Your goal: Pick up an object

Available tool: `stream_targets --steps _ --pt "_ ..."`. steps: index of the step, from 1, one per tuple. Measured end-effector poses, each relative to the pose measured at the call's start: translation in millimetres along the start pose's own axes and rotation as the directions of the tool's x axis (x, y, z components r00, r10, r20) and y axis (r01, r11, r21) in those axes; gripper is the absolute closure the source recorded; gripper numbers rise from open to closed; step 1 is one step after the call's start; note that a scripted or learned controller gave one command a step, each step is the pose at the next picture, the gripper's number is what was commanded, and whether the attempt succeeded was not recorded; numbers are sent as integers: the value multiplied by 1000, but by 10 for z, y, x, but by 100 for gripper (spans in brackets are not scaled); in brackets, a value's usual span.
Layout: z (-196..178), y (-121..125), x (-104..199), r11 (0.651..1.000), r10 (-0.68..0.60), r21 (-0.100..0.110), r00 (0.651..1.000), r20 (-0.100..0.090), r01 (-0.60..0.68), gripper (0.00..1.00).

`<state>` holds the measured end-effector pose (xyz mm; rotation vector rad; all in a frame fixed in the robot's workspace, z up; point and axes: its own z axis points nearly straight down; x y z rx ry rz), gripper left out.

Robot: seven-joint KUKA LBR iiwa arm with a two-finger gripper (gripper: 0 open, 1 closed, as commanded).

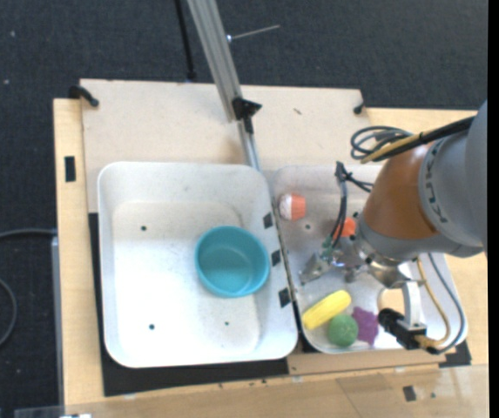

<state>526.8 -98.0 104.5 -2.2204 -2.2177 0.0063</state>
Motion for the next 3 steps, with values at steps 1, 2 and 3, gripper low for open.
stream_targets --steps 1,2,3 --pt "41 0 -8 1000 1 -4 1000 0 -1 0" --pt "-71 14 -12 1000 6 -8 1000 -2 -6 100" --pt "-534 -26 23 1000 -5 -11 1000 0 5 100"
